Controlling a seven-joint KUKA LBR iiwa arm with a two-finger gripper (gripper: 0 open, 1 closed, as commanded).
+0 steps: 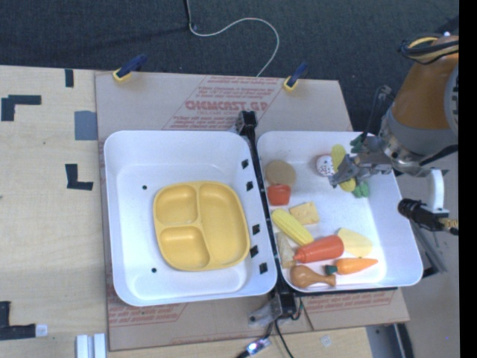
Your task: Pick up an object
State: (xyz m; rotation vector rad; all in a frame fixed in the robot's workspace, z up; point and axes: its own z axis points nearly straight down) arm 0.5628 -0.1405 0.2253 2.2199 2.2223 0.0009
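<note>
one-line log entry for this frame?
phase: reaching | gripper: over right bin, at yellow-green toy | grasp: unconfirmed | left bin: yellow tray

left bin (123,200): shallow white plastic, well left of the gripper | tray (200,224): yellow plastic, three compartments, lay inside that bin | board (216,103): brown cardboard with red print, under both bins | clamps (129,67): blue-and-yellow, at the board's far edge | cable (235,27): thin white, looped on dark floor

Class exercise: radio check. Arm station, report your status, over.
Gripper low over right bin, far corner, at a yellow-green toy; grip unconfirmed. Corn, red pepper, carrot lie untouched. Yellow tray in left bin. Over.
</note>
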